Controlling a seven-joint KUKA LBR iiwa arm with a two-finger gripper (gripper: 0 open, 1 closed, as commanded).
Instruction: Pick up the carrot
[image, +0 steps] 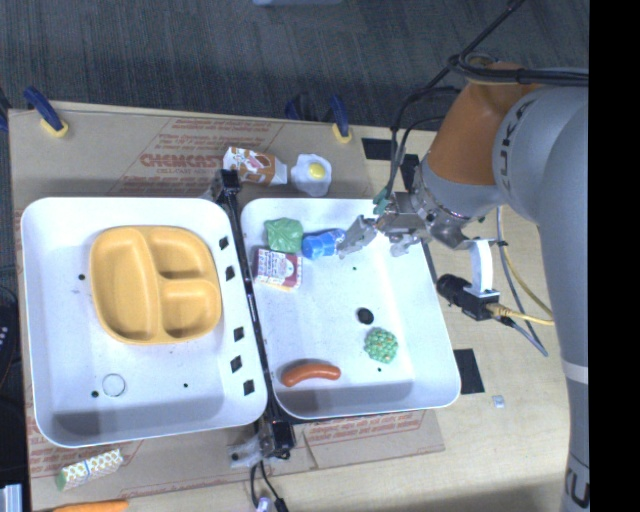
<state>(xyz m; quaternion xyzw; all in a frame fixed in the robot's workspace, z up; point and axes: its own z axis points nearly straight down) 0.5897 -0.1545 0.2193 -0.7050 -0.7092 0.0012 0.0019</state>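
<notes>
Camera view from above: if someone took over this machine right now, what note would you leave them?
Gripper: at the back of the right bin, next to a blue block; open or shut cannot be told.
Carrot: probably the orange sausage-shaped piece lying by the right bin's front wall, well away from the gripper.
Done: nothing yet; the carrot is not lifted.
Left: bring the gripper over the carrot, grasp it, lift it.

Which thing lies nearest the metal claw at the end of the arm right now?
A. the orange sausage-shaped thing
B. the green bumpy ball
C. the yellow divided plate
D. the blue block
D. The gripper hangs over the top edge of the right bin, right beside the blue block; the other three lie farther off.
</notes>
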